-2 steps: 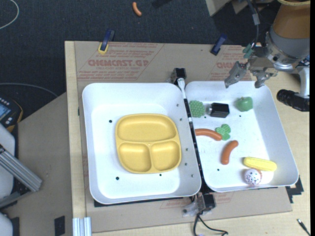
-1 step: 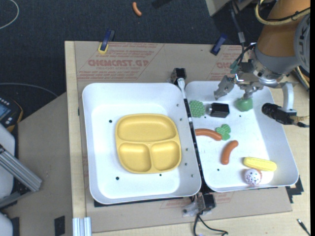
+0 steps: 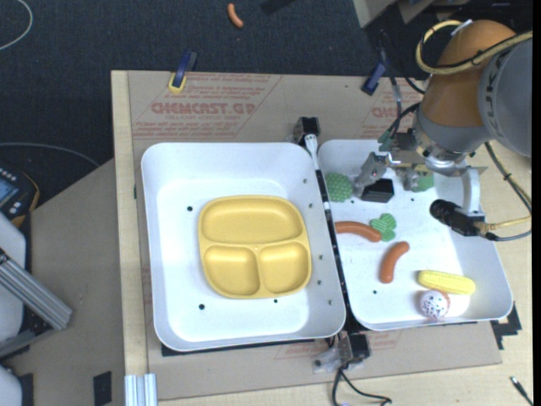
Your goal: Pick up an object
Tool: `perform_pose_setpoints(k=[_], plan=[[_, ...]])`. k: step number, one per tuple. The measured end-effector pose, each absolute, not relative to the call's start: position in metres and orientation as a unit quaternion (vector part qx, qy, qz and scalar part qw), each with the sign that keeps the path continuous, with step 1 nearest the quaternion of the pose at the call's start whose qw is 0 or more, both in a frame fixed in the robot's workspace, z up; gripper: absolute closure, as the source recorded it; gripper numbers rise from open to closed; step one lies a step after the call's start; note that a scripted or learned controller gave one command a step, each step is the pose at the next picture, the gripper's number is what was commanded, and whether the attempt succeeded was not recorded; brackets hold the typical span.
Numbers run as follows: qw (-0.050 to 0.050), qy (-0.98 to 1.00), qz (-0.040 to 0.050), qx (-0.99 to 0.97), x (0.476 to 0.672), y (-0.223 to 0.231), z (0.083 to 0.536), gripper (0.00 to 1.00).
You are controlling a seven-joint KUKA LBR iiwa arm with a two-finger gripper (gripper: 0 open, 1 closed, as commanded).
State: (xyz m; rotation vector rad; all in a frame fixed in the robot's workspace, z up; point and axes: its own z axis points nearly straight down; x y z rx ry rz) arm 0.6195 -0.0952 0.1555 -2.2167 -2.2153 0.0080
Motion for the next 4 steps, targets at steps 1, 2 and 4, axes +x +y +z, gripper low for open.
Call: perform_pose_setpoints(k=[1, 2, 4], plan=[[0.003, -0.707, 0.0021, -0.707, 0.615, -0.098, 0.111, 0.0], [0.002, -0.707, 0.0014, -0.707, 0.614, -0.097, 0.083, 0.0], [-0.003, -0.707, -0.0017, -0.707, 0.61, -0.093, 0.143, 1.0]])
